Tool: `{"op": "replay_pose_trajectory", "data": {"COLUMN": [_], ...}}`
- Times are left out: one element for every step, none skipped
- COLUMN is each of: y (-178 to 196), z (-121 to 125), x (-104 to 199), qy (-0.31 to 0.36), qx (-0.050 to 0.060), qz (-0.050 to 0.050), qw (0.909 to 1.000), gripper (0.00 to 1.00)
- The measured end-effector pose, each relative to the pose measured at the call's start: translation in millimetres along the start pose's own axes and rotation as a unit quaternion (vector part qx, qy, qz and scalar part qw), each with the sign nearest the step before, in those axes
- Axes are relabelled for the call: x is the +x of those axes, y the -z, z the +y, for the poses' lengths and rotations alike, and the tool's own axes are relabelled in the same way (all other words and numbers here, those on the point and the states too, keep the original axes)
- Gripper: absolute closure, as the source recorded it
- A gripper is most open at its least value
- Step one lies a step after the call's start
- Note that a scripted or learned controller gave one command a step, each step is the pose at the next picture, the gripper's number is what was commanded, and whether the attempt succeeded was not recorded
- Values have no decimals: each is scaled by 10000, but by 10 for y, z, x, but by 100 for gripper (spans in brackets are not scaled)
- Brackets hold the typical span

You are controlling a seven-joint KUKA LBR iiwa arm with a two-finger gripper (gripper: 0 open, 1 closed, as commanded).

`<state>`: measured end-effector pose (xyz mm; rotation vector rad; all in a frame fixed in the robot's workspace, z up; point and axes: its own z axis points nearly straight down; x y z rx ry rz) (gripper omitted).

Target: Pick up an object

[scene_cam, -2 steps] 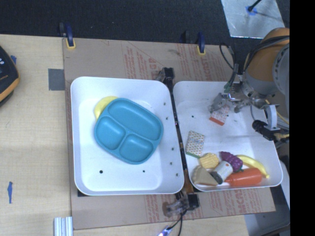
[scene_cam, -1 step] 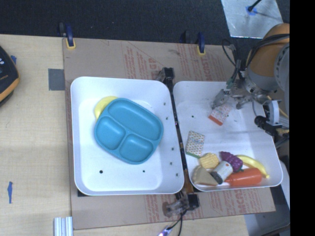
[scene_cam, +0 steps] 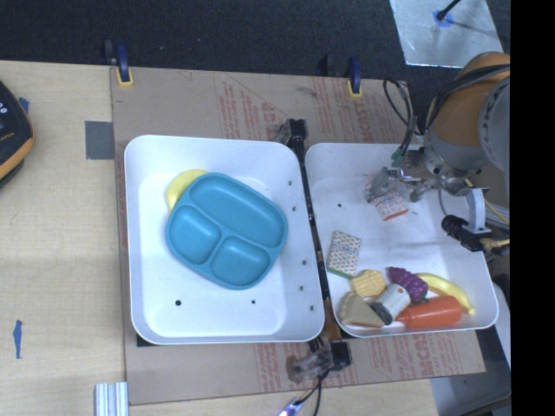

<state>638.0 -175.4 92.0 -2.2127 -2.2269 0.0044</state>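
Faint red printing runs along the brown cardboard sheet under both bins, too washed out to read, and the checked packet in the right bin carries a pattern but no legible words. The gripper hangs over the upper part of the right bin, at about one o'clock from that bin's middle, and a small whitish wrapper with a red edge sits right at its tip; I cannot tell whether the fingers are clamped on it or merely above it, nor whether they are parted or closed. The wrapper's long axis runs roughly from ten o'clock to four o'clock. Toward five o'clock in the same bin lies a heap: a carrot stretched nearly nine-to-three, a banana curving above it, a purple piece, a white cylinder and a yellow waffle-like block. In the left bin a blue divided tray rests tilted, its long axis ten-to-four, covering most of a yellow object at its ten o'clock corner.
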Motion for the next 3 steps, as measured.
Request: {"op": "replay_pose_trajectory", "data": {"y": [-1,-2,4], "z": [-73,-168,38], "x": [-158,-34,-212], "qy": [-17,-7,-7], "qx": [7,3,-11], "qz": [5,1,0], "qw": [10000,10000,10000], "gripper": [0,0,0]}}
